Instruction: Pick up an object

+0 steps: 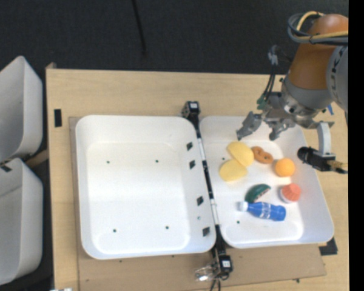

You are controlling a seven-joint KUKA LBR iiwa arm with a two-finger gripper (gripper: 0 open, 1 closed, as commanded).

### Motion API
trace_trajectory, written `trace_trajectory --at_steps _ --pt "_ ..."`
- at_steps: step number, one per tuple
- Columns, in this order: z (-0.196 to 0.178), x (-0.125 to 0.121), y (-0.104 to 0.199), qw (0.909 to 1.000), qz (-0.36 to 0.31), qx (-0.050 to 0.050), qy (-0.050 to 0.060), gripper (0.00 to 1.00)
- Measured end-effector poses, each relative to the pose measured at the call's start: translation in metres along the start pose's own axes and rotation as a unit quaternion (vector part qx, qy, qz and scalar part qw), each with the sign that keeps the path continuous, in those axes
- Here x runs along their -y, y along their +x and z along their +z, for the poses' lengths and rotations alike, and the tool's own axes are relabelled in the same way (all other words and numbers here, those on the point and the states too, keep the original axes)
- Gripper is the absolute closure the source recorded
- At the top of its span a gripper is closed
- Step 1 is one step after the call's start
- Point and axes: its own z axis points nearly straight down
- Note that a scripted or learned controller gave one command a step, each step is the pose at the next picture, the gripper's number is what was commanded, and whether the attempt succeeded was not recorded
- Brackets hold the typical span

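Right bin point(312, 226) holding all the loose objects, grouped toward its middle and right edge, presumably tipped in as a pile for random picking; left bin point(133, 187) alongside, joined at the shared inner edge. Two yellow lemon-shaped pieces point(236, 161) touching each other near the inner edge; small brown ring point(262, 156) just beside them; orange ball point(284, 167) toward the right edge; dark green piece point(257, 191), pink-red round piece point(290, 192) and blue bottle point(264, 210) lying on its side toward the front edge. Arm bent in from the right, orange band above the wrist, wrist pointing down and leftward over the back edge of the right bin. Gripper point(264, 126) spread wide, nothing between the fingers, poised above the bin floor just behind the lemon pieces and the ring, no object yet lifted
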Motion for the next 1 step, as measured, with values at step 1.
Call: trace_trajectory --at_steps 1 --pt "0.13 0.0686 -0.0333 1.0 0.003 0.0 0.006 0.0"
